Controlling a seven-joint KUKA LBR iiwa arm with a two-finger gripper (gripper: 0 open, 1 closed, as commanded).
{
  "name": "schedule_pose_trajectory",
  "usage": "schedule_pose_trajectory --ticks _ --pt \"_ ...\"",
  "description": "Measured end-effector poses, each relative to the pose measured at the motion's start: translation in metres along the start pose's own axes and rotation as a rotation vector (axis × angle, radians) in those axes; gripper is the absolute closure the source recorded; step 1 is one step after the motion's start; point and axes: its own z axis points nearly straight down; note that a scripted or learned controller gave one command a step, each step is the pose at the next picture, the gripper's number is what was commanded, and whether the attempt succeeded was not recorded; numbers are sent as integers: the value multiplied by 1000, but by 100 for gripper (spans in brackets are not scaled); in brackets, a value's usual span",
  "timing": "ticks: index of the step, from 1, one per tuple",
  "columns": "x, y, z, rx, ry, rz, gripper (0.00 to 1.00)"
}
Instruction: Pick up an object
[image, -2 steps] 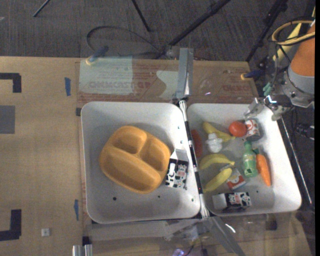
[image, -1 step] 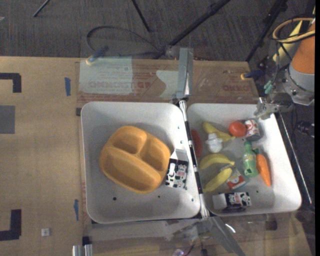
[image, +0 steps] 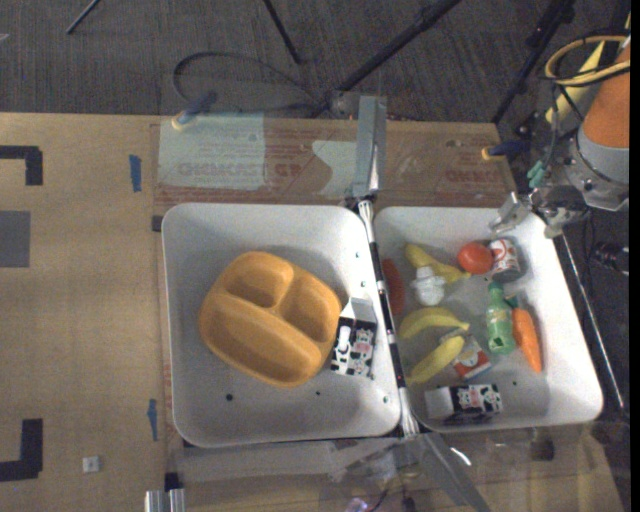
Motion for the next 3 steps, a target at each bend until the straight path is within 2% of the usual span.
schedule_pose_trajectory --ticks 1,2,3 --pt "-19 -7 107 -10 0 -348 0" --pt "-21 -8 102 -8 -2 -346 100" --pt "22 25 -13 -10 -3 -342 100"
